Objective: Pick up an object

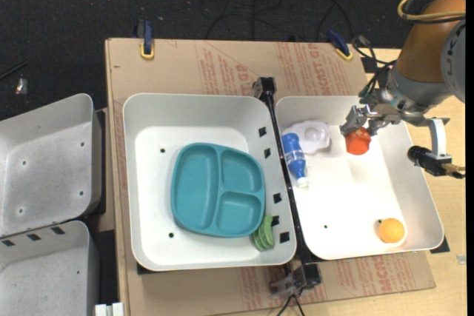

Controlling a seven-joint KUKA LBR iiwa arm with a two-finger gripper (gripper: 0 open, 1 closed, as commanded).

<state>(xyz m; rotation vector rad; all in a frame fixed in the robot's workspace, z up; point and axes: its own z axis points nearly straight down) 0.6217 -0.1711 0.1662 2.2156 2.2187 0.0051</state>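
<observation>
My gripper [360, 123] hangs over the upper part of the right bin [425, 197], reaching in from the right. A small red object [358, 143] sits between its fingers, just below the fingertips [348, 127], and the gripper is shut on it. To its left in the same bin lie a blue bottle [295, 156] and a whitish crumpled piece [315, 135], both apart from the gripper. An orange ball [390, 230] rests near the bin's front right corner.
The left bin [141, 159] holds a teal divided plate [219, 189] and a green item [263, 235] at its front right corner. A black divider [278, 159] runs between the bins. White bare floor shows in the right bin's middle.
</observation>
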